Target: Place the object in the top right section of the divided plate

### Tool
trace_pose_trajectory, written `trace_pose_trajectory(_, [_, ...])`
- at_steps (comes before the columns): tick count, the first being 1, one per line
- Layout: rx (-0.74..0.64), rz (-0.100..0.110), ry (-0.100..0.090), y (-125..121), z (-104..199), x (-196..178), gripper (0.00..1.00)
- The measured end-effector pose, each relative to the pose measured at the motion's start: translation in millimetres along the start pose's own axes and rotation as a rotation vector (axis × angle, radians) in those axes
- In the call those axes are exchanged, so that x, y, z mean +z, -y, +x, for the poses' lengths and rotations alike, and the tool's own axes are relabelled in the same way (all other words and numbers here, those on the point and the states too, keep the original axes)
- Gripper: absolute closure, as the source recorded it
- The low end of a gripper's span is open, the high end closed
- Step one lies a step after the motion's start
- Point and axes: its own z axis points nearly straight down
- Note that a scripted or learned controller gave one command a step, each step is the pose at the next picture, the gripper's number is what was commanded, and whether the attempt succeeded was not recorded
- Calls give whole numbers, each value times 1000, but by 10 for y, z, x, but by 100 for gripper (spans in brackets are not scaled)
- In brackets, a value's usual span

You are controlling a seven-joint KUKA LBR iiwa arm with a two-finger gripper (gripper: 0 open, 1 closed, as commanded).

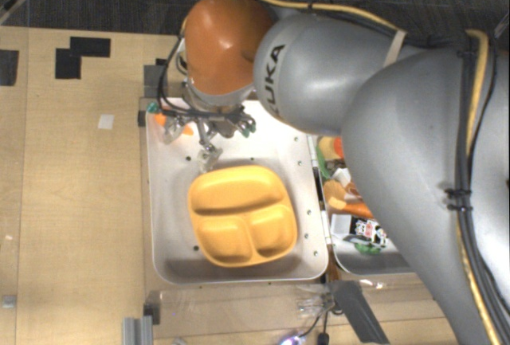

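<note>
The divided plate point(242, 213), a yellow one with three sections, lies flat in the left white bin point(171, 244), a little below the middle of the bin floor and tilted slightly off square. One long section runs along its upper side, and two smaller ones sit side by side below it. All three sections look bare from here.

Just above the plate's upper left corner hangs the pincer point(209, 150), pointing down at the bin floor, close to the plate's rim yet apart from it. Whether its fingers are spread or pressed together, I cannot tell; they are small and dark against the bin, and I see nothing clearly between them. Above the plate, the orange band point(225, 41) of the arm point(374, 88) bulks large, with the grey links sweeping off to the plate's right.

A small orange object point(174, 127) sits beyond the plate's upper left, near the bin's far corner; what it is I cannot make out.

To the plate's right, past the bin wall, the second white bin point(374, 265) holds a jumble of small items point(351, 200), orange, green and white among them, partly under the arm. Both bins rest on the pale wooden counter point(72, 200).
</note>
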Motion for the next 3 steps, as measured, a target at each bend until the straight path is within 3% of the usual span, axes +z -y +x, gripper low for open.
trace_pose_trajectory(1, [-448,9,13,282,218,72,0])
trace_pose_trajectory(2, [-826,5,9,132,544,-307,0])
trace_pose_trajectory(3, [-988,17,15,-713,959,30,0])
